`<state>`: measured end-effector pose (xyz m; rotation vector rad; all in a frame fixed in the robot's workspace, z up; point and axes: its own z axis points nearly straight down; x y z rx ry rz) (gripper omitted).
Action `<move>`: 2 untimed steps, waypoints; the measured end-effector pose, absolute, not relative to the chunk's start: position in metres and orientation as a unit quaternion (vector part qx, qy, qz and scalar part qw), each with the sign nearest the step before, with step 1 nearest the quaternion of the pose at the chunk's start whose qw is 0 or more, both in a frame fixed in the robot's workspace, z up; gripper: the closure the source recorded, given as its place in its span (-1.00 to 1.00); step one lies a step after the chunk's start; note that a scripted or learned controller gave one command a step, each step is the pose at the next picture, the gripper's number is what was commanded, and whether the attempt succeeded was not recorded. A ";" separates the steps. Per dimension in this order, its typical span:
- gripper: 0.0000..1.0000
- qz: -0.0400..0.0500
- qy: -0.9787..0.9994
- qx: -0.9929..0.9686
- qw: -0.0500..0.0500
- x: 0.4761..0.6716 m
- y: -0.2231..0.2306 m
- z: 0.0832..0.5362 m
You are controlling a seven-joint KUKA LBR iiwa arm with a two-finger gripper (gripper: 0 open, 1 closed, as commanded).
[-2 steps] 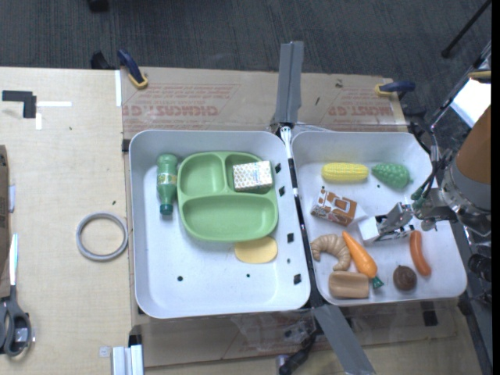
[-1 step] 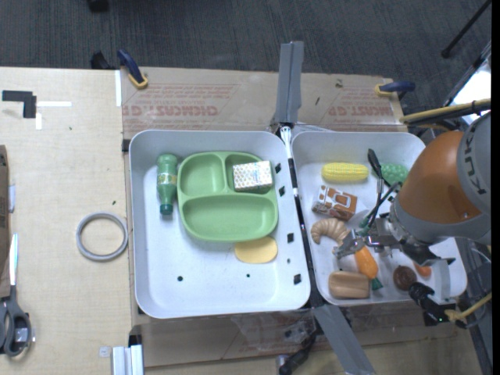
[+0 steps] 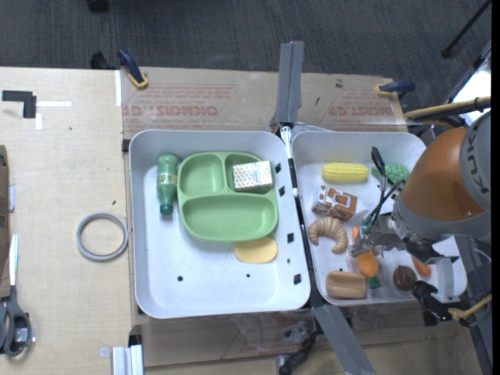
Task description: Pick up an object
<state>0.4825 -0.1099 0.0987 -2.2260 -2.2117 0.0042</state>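
1. The left bin held a green bottle and a green tray.
2. In the right bin, a croissant lay just left of the gripper.
3. An orange piece sat directly beneath it; whether the jaws gripped it could not be told.

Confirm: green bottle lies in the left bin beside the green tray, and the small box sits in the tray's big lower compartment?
Not quite. In the camera view the small box sits in the green tray's upper right compartment. The green bottle does lie in the left bin beside the tray.
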 end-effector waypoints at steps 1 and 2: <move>1.00 0.001 -0.602 -0.798 0.000 0.478 -0.066 0.191; 1.00 0.001 -0.714 -0.700 0.000 0.479 -0.070 0.318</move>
